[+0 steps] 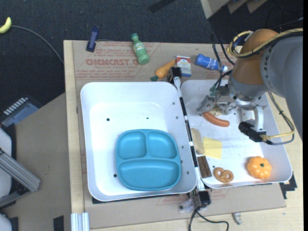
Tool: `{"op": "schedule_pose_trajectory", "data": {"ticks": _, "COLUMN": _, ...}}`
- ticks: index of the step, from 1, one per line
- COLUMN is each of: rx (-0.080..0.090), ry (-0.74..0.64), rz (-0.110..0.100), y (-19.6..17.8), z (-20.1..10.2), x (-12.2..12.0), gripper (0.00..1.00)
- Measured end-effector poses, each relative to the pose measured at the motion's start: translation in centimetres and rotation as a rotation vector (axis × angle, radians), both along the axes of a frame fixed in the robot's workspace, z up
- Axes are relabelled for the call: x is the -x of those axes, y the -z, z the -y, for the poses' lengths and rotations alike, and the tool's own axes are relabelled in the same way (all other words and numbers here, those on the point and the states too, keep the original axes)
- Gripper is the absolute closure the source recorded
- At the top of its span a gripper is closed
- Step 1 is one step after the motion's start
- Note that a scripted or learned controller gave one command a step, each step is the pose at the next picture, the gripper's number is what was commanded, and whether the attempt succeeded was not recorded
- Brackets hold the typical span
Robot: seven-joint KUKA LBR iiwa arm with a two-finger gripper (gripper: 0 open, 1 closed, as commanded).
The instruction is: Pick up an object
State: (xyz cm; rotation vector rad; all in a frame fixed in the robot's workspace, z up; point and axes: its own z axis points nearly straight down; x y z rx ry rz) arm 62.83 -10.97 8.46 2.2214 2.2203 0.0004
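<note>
bench (120, 57): two bins (96, 129), green bottle (140, 49)

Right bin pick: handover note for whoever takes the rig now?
Gripper: low in the right bin, just above the hot dog; finger state unreadable, nothing seen held.
Also in the right bin: cheese slice, pretzel, small orange pumpkin.
Left bin: blue divided plate.
Done: arm is down at the hot dog.
Left: grasp and lift; no pick confirmed yet.
</note>
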Motion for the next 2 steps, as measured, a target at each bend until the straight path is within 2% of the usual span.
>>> {"op": "schedule_pose_trajectory", "data": {"ticks": 1, "rx": 0.000, "ry": 0.001, "rz": 0.002, "y": -1.06, "z": -0.01, "x": -0.07, "gripper": 1.00}}
{"op": "schedule_pose_trajectory", "data": {"ticks": 2, "rx": 0.000, "ry": 0.001, "rz": 0.002, "y": -1.03, "z": -0.02, "x": -0.06, "gripper": 0.00}}
